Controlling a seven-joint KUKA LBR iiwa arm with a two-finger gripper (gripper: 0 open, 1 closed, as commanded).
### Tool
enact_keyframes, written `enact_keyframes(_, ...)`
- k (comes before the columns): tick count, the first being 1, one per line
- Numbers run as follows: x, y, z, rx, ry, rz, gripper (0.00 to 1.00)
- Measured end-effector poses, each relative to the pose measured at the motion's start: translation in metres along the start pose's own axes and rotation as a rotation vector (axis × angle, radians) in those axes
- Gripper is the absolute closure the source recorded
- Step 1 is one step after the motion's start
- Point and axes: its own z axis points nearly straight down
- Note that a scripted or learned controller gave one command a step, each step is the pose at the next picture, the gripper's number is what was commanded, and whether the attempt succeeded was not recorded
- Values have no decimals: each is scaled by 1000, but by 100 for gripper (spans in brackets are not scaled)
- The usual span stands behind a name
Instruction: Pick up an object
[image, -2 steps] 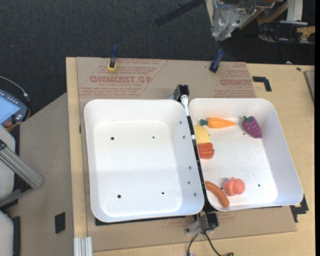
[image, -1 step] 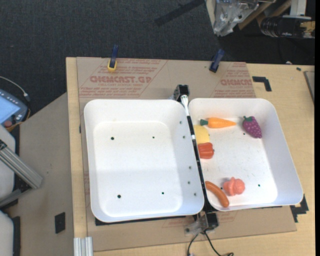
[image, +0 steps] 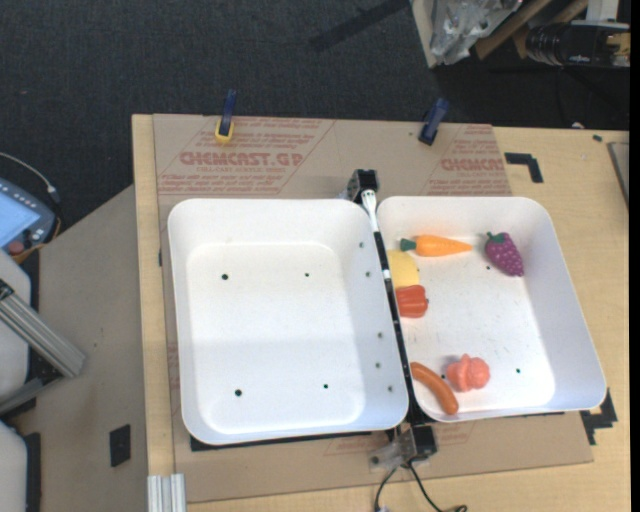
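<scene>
At the top edge you see a pale grey, crinkled mass (image: 465, 25). A black cylindrical part (image: 565, 42) lies beside it. You cannot tell whether either belongs to the robot.

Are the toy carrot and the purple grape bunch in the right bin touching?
Apart. The camera view shows bare white bin floor between the carrot's pointed tip and the grape bunch.

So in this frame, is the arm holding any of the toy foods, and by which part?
Nothing is seen held. The carrot, grapes, yellow piece, red pepper, sausage and pink piece all lie loose in the right bin.
</scene>
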Motion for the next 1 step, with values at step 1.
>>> enact_keyframes(1, -15, -1, 42, 15, 1, 5, 100)
